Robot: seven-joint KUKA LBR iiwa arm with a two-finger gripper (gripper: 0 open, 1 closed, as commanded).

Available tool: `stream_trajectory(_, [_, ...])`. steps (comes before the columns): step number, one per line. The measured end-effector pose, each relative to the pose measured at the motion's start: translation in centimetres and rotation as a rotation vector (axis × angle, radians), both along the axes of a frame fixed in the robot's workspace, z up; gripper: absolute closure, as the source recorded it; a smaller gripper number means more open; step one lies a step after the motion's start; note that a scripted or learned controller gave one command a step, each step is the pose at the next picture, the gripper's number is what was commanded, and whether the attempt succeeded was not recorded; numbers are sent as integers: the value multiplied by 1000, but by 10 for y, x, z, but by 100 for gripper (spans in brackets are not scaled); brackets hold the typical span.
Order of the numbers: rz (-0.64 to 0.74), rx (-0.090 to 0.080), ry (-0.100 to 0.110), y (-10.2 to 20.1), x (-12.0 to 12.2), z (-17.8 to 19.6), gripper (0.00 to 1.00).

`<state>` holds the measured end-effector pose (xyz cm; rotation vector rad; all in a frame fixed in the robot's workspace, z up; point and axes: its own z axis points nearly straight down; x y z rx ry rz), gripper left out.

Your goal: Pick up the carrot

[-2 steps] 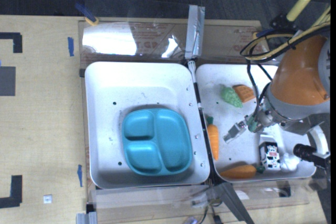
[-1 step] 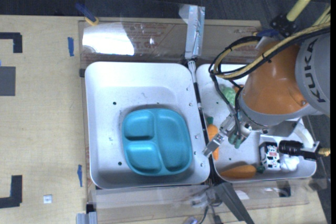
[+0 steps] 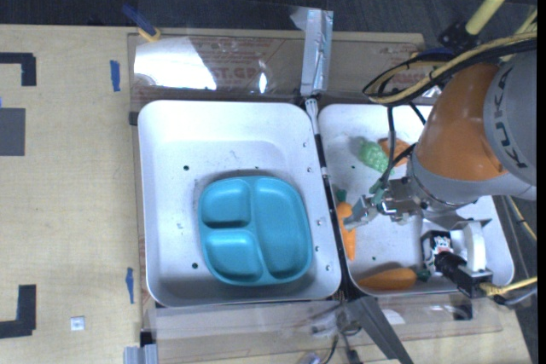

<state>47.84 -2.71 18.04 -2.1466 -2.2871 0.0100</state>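
Observation:
The carrot (image 3: 346,233) is a thin orange piece lying along the left wall of the right bin (image 3: 499,264), with a bit of green at its upper end. My gripper (image 3: 368,210) hangs low over the right bin, its tip just right of the carrot's upper end and very near it. Nothing visibly sits in the gripper. The grey and orange arm covers much of the bin's right half.
A green leafy toy (image 3: 372,154) and an orange piece (image 3: 396,148) lie at the back of the right bin. An orange oblong item (image 3: 388,277) rests by its front wall. The left bin (image 3: 171,132) holds a teal divided plate (image 3: 254,228).

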Motion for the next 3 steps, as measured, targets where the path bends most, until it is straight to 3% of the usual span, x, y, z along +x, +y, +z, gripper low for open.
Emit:
stream_trajectory(1, [362, 5, 2, -10, 0, 0, 0])
stream_trajectory(2, [536, 4, -3, -1, 43, 0, 0])
stream_trajectory(3, [224, 4, 3, 1, 0, 0, 0])
